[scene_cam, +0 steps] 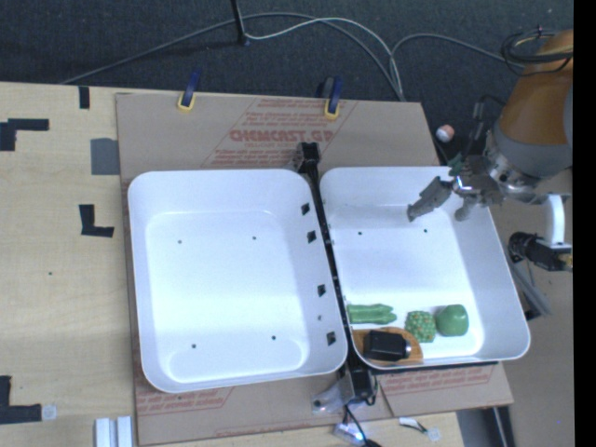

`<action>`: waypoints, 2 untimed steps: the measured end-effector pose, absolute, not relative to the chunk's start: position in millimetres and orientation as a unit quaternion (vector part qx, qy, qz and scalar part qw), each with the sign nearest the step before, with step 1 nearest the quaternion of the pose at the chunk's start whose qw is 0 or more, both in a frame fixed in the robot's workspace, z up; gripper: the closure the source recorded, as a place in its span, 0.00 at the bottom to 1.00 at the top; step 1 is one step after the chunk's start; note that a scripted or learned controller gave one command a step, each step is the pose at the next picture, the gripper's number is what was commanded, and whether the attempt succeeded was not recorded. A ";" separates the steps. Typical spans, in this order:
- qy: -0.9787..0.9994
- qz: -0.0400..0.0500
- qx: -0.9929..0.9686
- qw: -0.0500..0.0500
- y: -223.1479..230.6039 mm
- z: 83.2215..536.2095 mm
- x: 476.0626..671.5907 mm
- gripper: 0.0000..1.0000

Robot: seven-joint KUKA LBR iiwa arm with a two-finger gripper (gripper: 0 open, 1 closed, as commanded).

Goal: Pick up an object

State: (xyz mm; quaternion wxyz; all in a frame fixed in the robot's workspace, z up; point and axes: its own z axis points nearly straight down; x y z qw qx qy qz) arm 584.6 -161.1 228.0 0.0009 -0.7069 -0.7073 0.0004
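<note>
Right bin (pixel 484 277), near edge: black object (pixel 386 345) on orange piece (pixel 410 352), green pod (pixel 371 314), bumpy green lump (pixel 420 325), green ball (pixel 452 320). Farther back, gripper (pixel 440 201) hovers, fingers spread, holding nothing. Left bin (pixel 223 194) beside.

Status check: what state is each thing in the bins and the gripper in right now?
gripper: open, holding nothing, above the right bin's far end.
green pickle-shaped piece: lying flat, right bin near end.
black object: resting on an orange piece.
bumpy green piece: resting, untouched.
green ball: resting beside it.
left bin: level.
</note>
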 end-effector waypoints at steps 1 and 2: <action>-0.708 -0.001 -0.706 -0.002 -159.5 295.2 658.3 0.00; -0.707 0.001 -0.708 0.002 -174.2 241.1 604.4 0.00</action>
